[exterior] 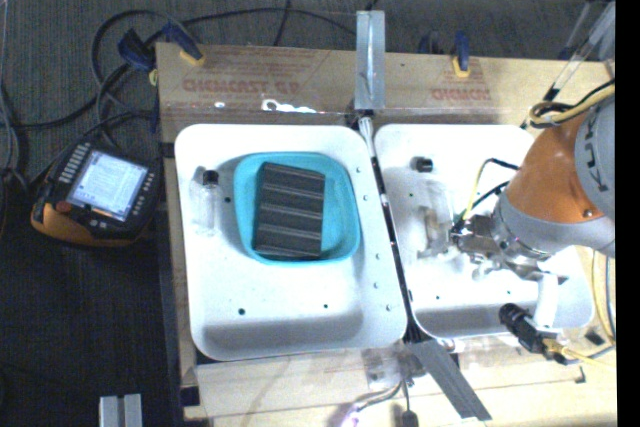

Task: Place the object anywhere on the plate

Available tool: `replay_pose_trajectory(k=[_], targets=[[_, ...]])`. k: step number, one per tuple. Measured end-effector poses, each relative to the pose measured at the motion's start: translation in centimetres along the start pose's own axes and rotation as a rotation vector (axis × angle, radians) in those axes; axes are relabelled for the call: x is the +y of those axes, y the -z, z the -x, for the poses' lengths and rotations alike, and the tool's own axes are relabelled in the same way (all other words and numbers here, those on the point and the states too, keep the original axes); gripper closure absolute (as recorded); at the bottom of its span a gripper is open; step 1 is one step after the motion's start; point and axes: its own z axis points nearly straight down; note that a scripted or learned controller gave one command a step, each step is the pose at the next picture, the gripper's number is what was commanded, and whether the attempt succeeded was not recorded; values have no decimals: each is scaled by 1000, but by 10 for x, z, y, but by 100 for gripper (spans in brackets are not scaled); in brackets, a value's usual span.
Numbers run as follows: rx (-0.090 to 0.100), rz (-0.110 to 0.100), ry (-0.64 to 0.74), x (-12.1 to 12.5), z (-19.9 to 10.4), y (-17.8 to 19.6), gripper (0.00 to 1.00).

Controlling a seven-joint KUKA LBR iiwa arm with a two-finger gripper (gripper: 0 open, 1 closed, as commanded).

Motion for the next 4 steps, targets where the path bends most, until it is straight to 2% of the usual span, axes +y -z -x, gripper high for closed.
replay_pose_trajectory(k=[1, 2, 3, 4], targets=[[-2, 3, 187, 9, 41, 76, 0], [-1, 1, 125, -4, -20, 5, 0], [-3, 3, 279, -2, -10, 99, 0], [-2, 0, -141, -9, -42, 28, 0]])
